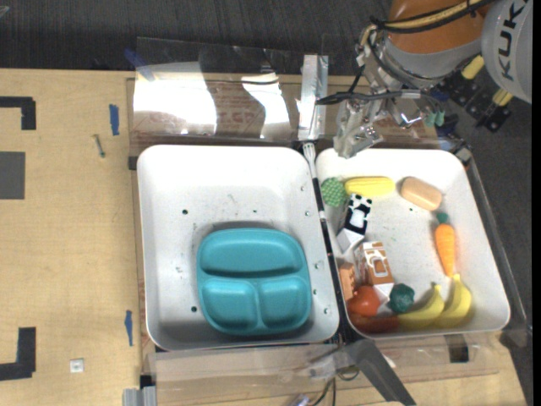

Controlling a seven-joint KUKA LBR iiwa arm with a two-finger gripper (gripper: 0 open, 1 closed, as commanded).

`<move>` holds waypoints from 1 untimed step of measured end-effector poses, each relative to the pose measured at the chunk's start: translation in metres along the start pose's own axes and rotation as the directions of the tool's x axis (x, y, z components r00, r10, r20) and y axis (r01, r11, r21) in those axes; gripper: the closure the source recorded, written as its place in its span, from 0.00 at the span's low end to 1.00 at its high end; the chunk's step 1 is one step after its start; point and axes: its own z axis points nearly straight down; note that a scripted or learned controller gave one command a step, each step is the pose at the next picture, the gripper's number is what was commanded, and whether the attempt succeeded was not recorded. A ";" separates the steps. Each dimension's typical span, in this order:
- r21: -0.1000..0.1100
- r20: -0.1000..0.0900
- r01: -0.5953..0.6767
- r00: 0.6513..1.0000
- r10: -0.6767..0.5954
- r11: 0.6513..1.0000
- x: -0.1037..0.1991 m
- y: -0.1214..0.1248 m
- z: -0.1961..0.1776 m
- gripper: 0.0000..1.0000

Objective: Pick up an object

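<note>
Bright overhead light here, glare flaring off the clear panel (211,100). Soft shadow inside the left bin (169,176). Slightly soft focus throughout.

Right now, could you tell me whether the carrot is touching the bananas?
Touching. The camera view shows the carrot lying lengthwise in the right bin, its lower tip meeting the top of the bananas with no gap visible.

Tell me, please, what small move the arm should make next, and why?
Probably lower the two-finger gripper toward the yellow toy corn cob. The gripper hangs above the far rim of the right white bin with nothing between its fingers, and the corn cob lies just below it, the nearest item.
</note>
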 end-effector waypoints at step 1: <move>0.002 0.003 0.134 0.991 -0.134 0.991 0.004 -0.014 -0.039 1.00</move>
